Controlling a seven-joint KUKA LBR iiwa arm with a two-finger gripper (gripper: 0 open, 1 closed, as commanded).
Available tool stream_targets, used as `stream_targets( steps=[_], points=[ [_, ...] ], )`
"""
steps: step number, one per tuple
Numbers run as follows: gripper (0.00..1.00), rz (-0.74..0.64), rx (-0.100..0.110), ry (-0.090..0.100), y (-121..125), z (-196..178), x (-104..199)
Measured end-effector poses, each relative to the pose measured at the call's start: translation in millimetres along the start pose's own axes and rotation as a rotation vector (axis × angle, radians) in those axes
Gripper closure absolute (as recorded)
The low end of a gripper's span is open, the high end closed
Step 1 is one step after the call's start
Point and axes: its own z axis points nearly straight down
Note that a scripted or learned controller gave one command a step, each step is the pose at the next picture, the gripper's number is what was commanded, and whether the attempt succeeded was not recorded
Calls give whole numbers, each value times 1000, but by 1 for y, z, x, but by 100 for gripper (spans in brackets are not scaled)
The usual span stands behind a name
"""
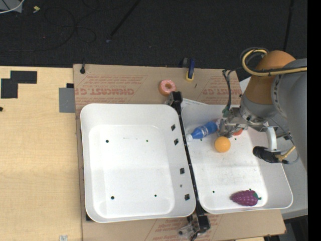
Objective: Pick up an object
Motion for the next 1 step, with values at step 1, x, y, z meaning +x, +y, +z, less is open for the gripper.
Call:
stream_targets(
  steps=[1],
  points=[
    [100,0,-2,1,0,10,28]
  ],
)
